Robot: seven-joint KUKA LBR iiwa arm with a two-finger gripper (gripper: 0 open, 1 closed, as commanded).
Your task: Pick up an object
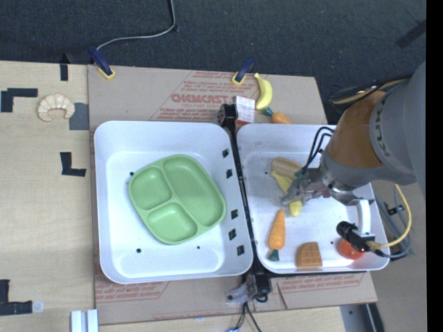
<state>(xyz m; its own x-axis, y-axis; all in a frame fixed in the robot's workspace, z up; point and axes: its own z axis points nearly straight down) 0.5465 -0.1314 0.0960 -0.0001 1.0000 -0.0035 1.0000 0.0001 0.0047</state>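
Note:
My gripper (296, 194) is low in the right bin (263, 151), its dark fingers down among a small cluster of toy food. A yellow piece (283, 180) lies just left of the fingers and a tan wooden piece (285, 165) sits above it. A small yellow bit (296, 209) shows right below the fingertips. An orange carrot (277, 229) lies below and to the left. A brown bread slice (309, 255) sits near the front wall, and a red item (348, 248) lies partly under the arm's cabling.
The left bin (111, 185) holds a green divided plate (176, 198). On the cardboard behind the bins lie a banana (263, 91), an orange item (279, 117) and a small box (244, 108). A croissant (55, 106) rests far left. The arm (367, 144) covers the right bin's right side.

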